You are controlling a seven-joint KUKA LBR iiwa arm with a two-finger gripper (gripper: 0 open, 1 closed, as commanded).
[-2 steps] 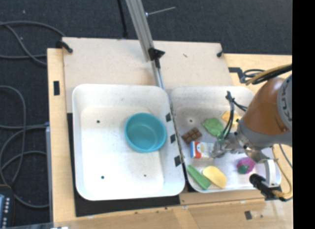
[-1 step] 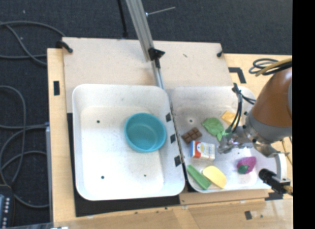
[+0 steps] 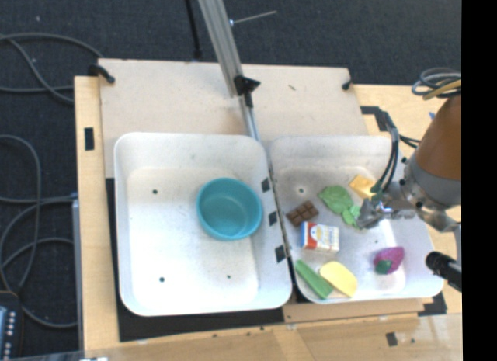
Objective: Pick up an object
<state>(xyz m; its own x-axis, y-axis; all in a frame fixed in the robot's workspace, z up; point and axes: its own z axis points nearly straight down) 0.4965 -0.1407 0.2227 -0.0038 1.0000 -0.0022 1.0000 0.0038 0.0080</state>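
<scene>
**Crowded bin threatened the grasp**

We saw the gripper (image 3: 371, 213) low in the right bin (image 3: 326, 150), beside the green piece (image 3: 338, 199); we could not tell its state. Close neighbours could have caused a nudge or miss.

On the worktop (image 3: 171, 103) we see two bins: the left bin (image 3: 140, 274) holds a bowl (image 3: 229, 209); the right bin (image 3: 311, 154) holds a carton (image 3: 320, 237), with a chocolate piece (image 3: 302, 213) at its 11 o'clock.
</scene>
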